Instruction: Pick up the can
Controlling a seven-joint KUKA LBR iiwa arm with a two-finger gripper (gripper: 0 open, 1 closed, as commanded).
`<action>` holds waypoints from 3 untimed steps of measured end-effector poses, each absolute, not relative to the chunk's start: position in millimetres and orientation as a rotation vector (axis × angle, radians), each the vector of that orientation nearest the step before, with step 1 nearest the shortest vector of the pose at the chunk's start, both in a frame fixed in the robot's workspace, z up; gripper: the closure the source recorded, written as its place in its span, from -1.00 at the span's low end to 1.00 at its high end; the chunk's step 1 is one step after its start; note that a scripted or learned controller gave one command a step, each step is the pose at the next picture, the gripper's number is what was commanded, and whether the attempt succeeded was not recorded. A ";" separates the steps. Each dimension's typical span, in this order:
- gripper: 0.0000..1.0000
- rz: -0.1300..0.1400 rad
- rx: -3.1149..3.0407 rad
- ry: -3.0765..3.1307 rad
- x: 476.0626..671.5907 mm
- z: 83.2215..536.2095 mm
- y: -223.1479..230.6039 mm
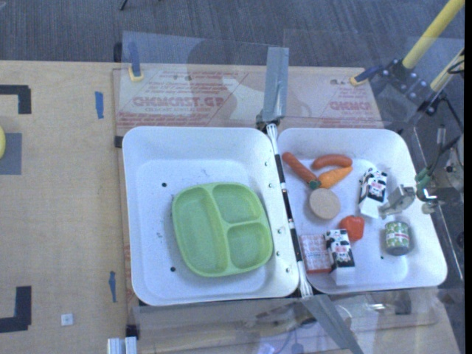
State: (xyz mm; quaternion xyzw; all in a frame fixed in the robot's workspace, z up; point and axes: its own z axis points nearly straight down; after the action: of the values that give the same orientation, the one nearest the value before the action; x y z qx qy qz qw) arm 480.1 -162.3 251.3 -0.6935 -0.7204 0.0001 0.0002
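- The counter [59,220] carried two white bins side by side; the left bin [147,153] held a green divided tray [221,228], well apart from the work and unlikely to matter.
- The right bin [413,157] was crowded, and that crowding looked like the main hazard for a pick.
- The hand [402,198] sat at the right side of the right bin, just beyond the far side of the can; I could not tell whether it was open or closed, and nothing showed between its tips.
- The can [397,237], green-labelled, appeared to stand upright near the right wall of the right bin. A descent off centre could have clipped its rim and tipped it, or sent it rolling toward the wall.
- A milk carton [374,189] lay just left of the hand; a sideways approach might have struck it or closed on it instead of the can.
- A second carton [341,253] and a small red-printed packet [315,251] lay at the near left, out of the likely path.
- A round tan disc [324,203], a red piece [354,228], a carrot [334,175] and two sausages [299,167] lay further left; the red piece was nearest the can and could have been nudged.
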 end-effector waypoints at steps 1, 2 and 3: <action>-1.00 -0.002 -2.092 -2.349 480.2 260.1 -209.5; -1.00 -0.017 -2.106 -2.338 485.1 110.6 -216.2; 1.00 -0.009 -2.126 -2.346 486.2 123.7 -222.5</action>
State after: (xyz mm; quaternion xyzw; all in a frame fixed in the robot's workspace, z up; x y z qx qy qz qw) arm 486.2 -222.5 123.7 -0.6715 -0.7409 -0.0028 -0.0122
